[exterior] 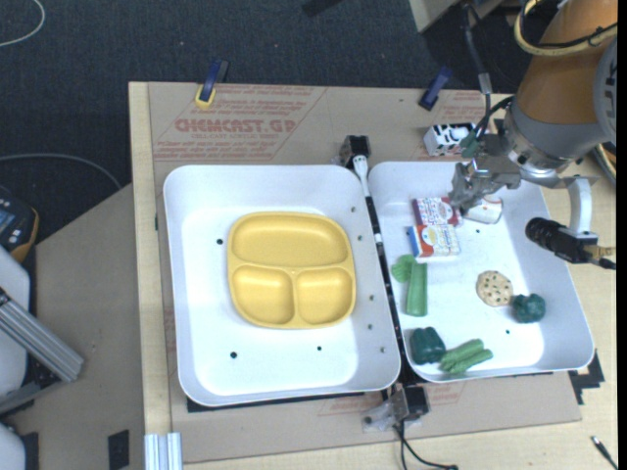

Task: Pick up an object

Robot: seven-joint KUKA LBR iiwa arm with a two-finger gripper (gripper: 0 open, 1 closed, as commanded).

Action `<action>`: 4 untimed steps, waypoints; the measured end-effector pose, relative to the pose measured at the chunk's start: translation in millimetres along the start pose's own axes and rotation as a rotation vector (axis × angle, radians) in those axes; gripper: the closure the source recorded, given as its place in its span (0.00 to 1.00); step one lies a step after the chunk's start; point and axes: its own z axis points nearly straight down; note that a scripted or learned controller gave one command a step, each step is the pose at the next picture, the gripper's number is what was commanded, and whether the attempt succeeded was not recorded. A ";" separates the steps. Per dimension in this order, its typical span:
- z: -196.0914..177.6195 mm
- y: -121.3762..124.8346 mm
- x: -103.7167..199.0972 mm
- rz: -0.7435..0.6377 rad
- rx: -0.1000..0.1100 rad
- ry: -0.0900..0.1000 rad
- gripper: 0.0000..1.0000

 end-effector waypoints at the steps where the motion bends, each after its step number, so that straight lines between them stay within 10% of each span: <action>1: 13.2 -8.0 51.5 0.003 0.003 -0.002 1.00; 3: 4.9 -31.2 163.6 -0.001 0.003 0.000 1.00; 4: 15.5 -17.7 168.3 0.005 -0.002 -0.004 1.00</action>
